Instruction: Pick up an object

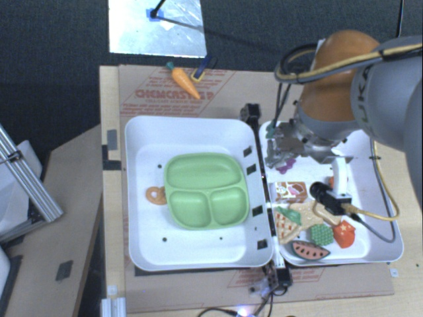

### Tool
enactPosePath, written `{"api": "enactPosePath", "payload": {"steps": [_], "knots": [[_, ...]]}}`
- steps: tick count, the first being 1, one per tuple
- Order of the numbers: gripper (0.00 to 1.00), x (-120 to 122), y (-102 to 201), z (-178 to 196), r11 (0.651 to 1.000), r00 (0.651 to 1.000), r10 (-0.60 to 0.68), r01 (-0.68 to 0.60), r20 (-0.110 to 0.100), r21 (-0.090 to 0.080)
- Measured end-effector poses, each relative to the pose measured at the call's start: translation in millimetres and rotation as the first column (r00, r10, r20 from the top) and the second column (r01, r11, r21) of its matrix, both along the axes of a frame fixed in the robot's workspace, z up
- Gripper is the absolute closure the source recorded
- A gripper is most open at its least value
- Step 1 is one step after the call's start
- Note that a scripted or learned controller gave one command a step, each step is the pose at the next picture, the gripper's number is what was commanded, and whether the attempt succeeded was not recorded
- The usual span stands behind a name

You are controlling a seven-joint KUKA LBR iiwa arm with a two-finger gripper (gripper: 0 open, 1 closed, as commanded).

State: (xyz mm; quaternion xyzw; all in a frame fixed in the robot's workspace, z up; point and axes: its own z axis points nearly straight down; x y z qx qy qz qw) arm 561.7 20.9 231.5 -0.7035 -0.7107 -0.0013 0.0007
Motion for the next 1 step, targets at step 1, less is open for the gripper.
{"api": "enactPosePath", "payload": {"steps": [1], "knots": [[1.0,-18.7,54.7,-12.1,1.0,1.0,0.0,0.0,-0.002,0.0]]}}
